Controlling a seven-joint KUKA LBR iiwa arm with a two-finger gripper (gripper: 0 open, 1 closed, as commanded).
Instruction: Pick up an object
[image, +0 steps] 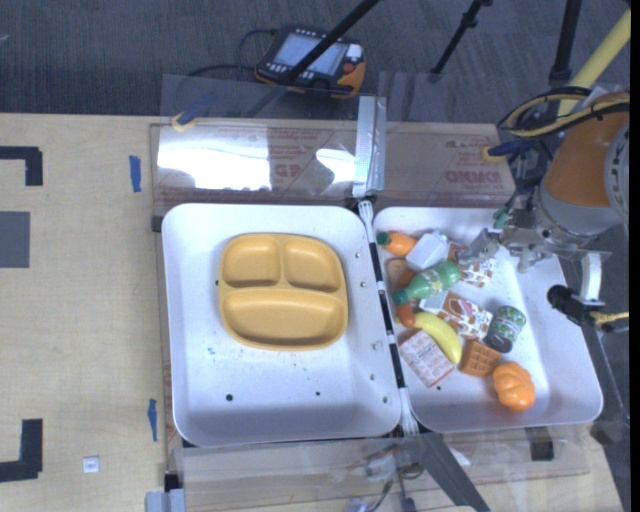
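Observation:
The right bin (570, 400) holds a heap of toy food. There is a yellow banana (441, 336), a small orange (401, 243), a white packet (431, 249) and a green piece (436, 280). Nearer the front lie a dark green can (508, 324), a brown waffle (480, 358), a red and white packet (427, 358) and an orange fruit (514, 386). My gripper (512, 246) hangs over the bin's far right part, just right of a small printed carton (479, 271). I see nothing between its fingers.
The left bin (200, 380) carries a yellow divided plate (284, 290). A metal divider rail (383, 310) runs between the bins. The grey arm with its orange band (585, 180) fills the space above the right bin's far corner. A handheld pendant (310, 62) lies behind the bench.

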